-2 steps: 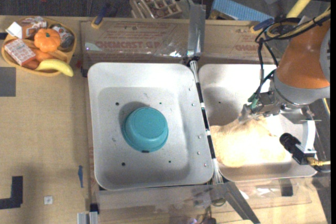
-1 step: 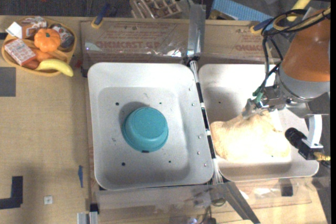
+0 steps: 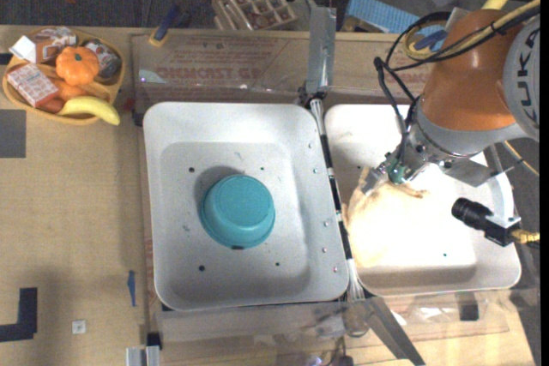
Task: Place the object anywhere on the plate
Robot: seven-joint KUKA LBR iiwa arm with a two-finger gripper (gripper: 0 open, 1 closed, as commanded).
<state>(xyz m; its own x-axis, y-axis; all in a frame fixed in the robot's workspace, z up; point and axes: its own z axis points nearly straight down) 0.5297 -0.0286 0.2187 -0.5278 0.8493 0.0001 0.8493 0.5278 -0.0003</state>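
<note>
The round teal plate [image 3: 238, 210] in the left white bin [image 3: 171, 133] is seen bare; placement remains undone. At three o'clock, the gripper [image 3: 396, 173] hovers, state indiscernible

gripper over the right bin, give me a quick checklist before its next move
1. Gripper is over the right bin: ok.
2. Fingers open or shut: cannot tell.
3. Object held between the fingers: cannot tell; the spot below is washed out by glare.
4. Teal plate sits in the left bin: ok.
5. Plate top is bare: ok.
6. Object already on plate: not ok.
</note>
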